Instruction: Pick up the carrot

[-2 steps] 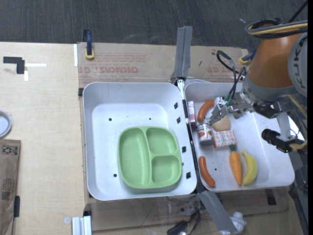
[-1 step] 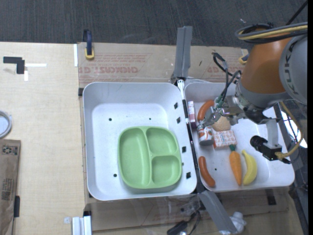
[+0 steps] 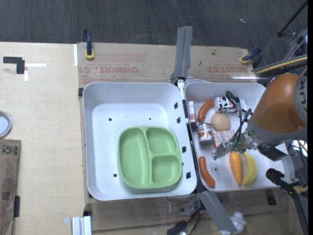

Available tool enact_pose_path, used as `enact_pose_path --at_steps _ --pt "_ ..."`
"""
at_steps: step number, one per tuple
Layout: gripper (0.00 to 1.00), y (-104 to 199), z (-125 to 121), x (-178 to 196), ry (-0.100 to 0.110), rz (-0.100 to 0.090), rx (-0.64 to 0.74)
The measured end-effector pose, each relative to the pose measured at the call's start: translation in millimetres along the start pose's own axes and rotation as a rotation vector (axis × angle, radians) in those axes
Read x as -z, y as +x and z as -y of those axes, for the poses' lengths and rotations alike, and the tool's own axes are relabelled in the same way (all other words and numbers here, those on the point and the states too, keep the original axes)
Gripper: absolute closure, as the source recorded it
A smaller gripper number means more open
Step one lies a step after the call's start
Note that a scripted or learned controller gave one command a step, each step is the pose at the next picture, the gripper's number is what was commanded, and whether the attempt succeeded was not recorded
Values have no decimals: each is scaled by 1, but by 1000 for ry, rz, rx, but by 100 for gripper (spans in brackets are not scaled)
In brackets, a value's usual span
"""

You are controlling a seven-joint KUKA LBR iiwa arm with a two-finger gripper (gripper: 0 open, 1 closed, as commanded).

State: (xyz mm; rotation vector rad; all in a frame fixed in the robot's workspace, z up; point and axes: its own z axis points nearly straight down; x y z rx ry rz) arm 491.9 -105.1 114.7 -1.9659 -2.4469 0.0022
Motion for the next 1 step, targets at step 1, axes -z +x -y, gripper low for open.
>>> enact_pose_path --at_steps 1 --pt "0 -25 21 -24 -1 0 123"
